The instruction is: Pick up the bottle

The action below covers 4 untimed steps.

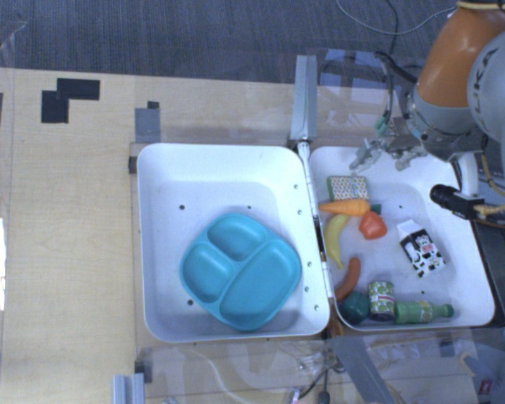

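**Bottle lying untouched at the front of the right bin; claw idle at the far wall**

The green bottle (421, 312) lies on its side along the near wall of the right bin (480, 263), neck pointing toward the arm's side. Lying flat against the wall, it offers its round flank upward, so a grasp across the body from above looks the workable approach; the wall close behind leaves little room for a finger on that side.

Touching the bottle's base end is a small green-labelled can (381, 297), and just beyond that, in the bin's near corner, a dark teal rounded item (354, 308). A reddish sausage-shaped piece (348, 278) leans in above the teal item. This crowding at the base end suggests the neck half is the freer place to grip.

Further from the bottle, mid-bin, sits a small black-and-white carton (422, 252). Toward the far wall lie a yellow banana (334, 238), a red pepper-like toy (371, 225), a carrot (345, 207) and a patterned sponge-like block (348, 186).

The claw (385, 148) hangs over the bin's far rim, well apart from the bottle, its fingers spread and nothing between them. Judged from this, the pick has not begun: the arm must cross the bin's whole depth.

The left bin (160, 225), on the bench (59, 251), holds only a blue divided plate (241, 270), not concerned in the task.
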{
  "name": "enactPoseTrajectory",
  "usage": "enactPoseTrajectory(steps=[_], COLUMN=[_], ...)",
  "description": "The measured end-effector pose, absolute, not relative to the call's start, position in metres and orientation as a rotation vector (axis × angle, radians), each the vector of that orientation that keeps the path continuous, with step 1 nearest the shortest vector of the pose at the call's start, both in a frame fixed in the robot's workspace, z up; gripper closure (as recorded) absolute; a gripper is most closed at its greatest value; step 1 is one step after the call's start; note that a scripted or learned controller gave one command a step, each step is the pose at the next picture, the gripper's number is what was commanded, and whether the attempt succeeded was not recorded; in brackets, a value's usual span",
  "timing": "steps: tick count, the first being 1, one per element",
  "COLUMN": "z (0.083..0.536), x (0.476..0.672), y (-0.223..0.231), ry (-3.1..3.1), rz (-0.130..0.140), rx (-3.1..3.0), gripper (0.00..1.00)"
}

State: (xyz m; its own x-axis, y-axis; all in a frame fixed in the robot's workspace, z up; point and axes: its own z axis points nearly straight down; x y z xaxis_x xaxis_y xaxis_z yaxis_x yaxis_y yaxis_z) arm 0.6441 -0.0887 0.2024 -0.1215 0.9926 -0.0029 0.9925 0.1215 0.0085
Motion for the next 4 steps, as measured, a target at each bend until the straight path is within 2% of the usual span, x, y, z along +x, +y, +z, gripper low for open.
enactPoseTrajectory(steps=[1,2,3,4], z=[0.438,0.324,0.337,0.337], x=[0.646,0.591,0.593,0.593], y=[-0.162,-0.079,-0.078,-0.078], ry=[2.482,2.422,2.423,2.423], rz=[0.008,0.004,0.010,0.010], rx=[1.905,1.994,1.982,1.981], gripper=[0.00,0.00,1.00,0.00])
